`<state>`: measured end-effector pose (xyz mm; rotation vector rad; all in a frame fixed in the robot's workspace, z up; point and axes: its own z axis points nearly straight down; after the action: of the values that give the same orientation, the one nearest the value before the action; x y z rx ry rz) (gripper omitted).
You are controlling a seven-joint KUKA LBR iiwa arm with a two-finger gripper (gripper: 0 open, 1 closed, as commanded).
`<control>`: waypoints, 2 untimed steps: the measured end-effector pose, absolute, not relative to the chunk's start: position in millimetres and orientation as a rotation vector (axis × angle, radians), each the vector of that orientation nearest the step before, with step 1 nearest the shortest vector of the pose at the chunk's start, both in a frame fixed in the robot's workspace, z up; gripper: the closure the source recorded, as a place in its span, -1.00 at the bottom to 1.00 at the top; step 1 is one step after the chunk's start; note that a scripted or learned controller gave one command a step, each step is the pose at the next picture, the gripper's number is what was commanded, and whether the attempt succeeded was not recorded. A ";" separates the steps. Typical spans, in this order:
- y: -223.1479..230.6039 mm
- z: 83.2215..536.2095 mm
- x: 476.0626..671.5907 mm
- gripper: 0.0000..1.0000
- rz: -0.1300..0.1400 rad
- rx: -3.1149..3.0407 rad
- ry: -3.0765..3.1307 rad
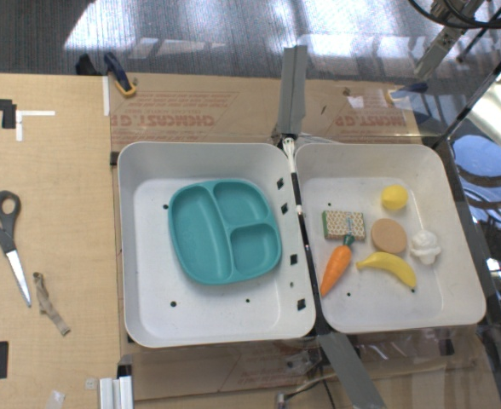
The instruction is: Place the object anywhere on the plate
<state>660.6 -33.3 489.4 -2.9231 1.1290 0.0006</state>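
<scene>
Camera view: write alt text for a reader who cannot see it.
A teal divided plate lies in the left white bin. The right white bin holds toy foods: carrot, banana, yellow ball, tan disc, checkered cracker and a small white piece. Scissors lie on the bench at far left.

Both bins (140,254) are white. The divided plate (225,231) in the bin left of the carrot (336,267) is teal. The carrot is orange with a green top. Just above it lies a tan block with a green checked pattern (343,223). Right of the carrot, the banana (388,267) is yellow, the round disc (389,235) tan-brown, the ball (394,197) yellow, and the small lumpy piece (424,245) white.
</scene>
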 end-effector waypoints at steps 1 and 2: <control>-87.6 489.9 660.5 1.00 -0.004 -2.964 1.017; -121.6 489.5 660.8 1.00 -0.008 -3.108 0.392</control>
<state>660.8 -121.6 489.5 -3.1078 0.3919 -0.0078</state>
